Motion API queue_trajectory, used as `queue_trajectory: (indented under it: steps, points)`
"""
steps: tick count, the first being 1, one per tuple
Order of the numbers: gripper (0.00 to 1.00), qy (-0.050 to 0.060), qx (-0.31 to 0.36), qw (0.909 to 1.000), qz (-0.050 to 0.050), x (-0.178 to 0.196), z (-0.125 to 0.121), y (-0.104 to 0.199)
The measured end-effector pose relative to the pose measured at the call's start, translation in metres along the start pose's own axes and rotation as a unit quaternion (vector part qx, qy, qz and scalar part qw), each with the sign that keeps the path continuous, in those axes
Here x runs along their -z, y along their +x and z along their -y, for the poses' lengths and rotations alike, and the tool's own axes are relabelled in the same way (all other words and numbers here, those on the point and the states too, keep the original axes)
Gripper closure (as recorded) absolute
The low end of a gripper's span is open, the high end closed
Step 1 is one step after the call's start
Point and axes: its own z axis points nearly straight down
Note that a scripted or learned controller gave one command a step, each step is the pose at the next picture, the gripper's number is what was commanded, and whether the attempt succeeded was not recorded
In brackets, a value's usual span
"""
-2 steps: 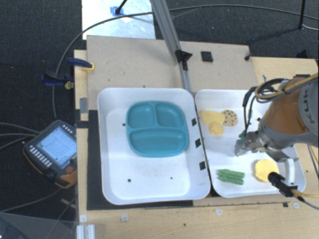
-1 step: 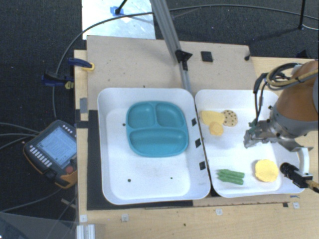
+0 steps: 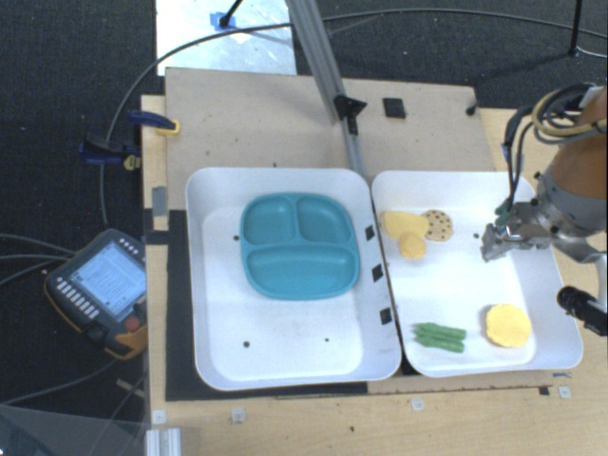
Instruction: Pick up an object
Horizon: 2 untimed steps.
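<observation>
The right bin (image 3: 456,283) holds several toy foods. A yellow wedge (image 3: 403,223) and a small yellow round piece (image 3: 412,246) lie at its far left, beside a speckled cookie (image 3: 437,224). Green beans (image 3: 440,336) lie near the front, with a yellow disc (image 3: 508,325) to their right. My gripper (image 3: 497,242) hangs over the right side of this bin, above bare floor, well apart from the cookie and above the disc. Nothing shows between its fingers.
The left bin (image 3: 218,283) bears a blue divided plate (image 3: 299,245). A grey pole (image 3: 318,46) slants over the bench back. A teach pendant (image 3: 100,288) lies off the bench at the left. Cables run on the dark floor.
</observation>
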Motion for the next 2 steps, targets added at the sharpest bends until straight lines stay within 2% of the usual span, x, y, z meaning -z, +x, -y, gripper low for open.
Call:
queue_trajectory:
  steps: [1, 2]
  points:
    - [1.0, 0.002, 0.0, 1.0, -0.001, 0.012, -0.001, 0.0]
    - [1.0, 0.004, 0.002, 1.0, -0.002, 0.002, -0.01, 0.048]
